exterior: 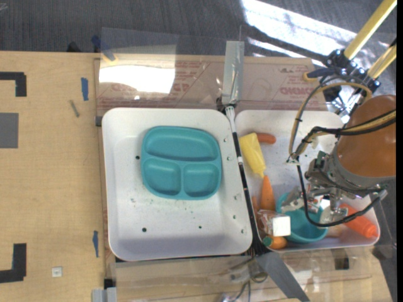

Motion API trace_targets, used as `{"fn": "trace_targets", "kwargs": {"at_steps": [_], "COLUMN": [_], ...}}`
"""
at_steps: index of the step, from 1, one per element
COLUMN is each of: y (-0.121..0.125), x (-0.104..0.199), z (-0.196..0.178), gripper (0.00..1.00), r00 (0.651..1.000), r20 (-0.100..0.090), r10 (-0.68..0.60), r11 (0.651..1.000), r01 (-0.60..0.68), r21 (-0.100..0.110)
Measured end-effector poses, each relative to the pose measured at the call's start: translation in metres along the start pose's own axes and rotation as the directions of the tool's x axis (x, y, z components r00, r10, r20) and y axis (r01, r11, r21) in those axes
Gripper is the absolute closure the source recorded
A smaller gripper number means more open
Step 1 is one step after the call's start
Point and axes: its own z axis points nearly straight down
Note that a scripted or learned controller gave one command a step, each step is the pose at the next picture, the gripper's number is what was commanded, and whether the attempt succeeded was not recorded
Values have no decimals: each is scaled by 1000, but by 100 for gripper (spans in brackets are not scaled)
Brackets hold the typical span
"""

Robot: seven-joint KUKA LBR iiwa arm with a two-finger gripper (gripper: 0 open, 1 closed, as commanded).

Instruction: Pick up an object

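The right bin [277,121] holds a pile of toy food. A yellow piece [253,153] lies near its left wall, with a small orange-red piece [267,138] just behind it. An orange carrot [267,194] points toward the front. A teal bowl [305,230] sits at the front, with a white block [281,225] against its left rim. Another orange piece [364,226] lies at the right front. My gripper [320,201] hangs low over the teal bowl's back rim, wrapped in cables, with the orange-banded wrist [371,145] above it.
The left bin [119,187] carries a teal divided plate [181,162] in its middle. A metal divider [232,80] stands behind the seam between the bins. Wooden bench surface [44,168] spreads to the left. A small orange item [277,243] lies at the right bin's front edge.
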Motion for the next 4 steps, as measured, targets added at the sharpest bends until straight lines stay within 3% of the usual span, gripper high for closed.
{"fn": "trace_targets", "kwargs": {"at_steps": [1, 2, 3, 4], "y": [-178, -121, -108, -58], "x": [8, 25, 72, 101], "z": [2, 38, 59, 61], "gripper": [0, 0, 0, 0], "r00": [1000, 1000, 1000, 997], "r20": [0, 2, 7, 3], "r10": [10, 9, 26, 81], "r11": [1000, 1000, 1000, 997], "r01": [-10, -9, -26, -81], "r21": [-3, 21, 14, 14]}}
